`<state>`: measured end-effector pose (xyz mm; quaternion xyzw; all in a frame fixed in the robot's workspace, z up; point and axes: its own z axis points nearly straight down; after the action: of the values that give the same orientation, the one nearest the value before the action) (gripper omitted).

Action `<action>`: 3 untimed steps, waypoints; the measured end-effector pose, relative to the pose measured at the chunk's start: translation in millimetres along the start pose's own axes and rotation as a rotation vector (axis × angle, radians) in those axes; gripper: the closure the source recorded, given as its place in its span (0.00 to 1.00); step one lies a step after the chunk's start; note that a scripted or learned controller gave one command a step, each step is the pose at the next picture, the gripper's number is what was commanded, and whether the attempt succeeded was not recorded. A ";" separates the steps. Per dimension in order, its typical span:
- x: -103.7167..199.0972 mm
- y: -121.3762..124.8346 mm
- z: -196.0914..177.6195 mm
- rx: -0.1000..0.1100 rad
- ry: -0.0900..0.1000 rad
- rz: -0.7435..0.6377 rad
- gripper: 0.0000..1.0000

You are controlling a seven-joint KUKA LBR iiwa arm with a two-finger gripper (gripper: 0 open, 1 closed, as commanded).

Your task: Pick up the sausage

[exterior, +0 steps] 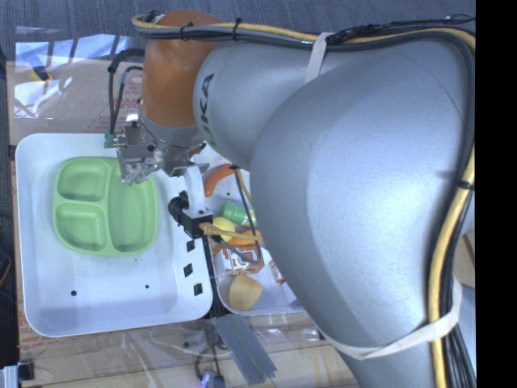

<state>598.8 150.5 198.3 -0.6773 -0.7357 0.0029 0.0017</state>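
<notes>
We judge the step as early approach, nothing picked yet. The gripper (pixel 136 172) hangs over the left bin (pixel 48 297), above the right edge of the green divided plate (pixel 103 206). We cannot tell how its pincer stands. The sausage we cannot name with certainty; an orange-red piece (pixel 216 178) in the right bin (pixel 242 309), partly hidden under the arm (pixel 347 176), may be it. It lies to the pincer's right, in the other bin, beside a yellow piece (pixel 223 226) and a tan round item (pixel 245 291). Next move calls for crossing right, then descending
</notes>
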 end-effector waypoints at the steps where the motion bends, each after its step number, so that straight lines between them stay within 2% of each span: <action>1: -44.1 40.7 56.0 -0.001 0.000 0.052 1.00; 2: 0.9 57.0 -75.5 -0.006 0.002 0.126 1.00; 3: -3.6 56.4 41.8 0.000 0.000 0.057 1.00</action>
<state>655.0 151.5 156.1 -0.6981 -0.7160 0.0027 0.0016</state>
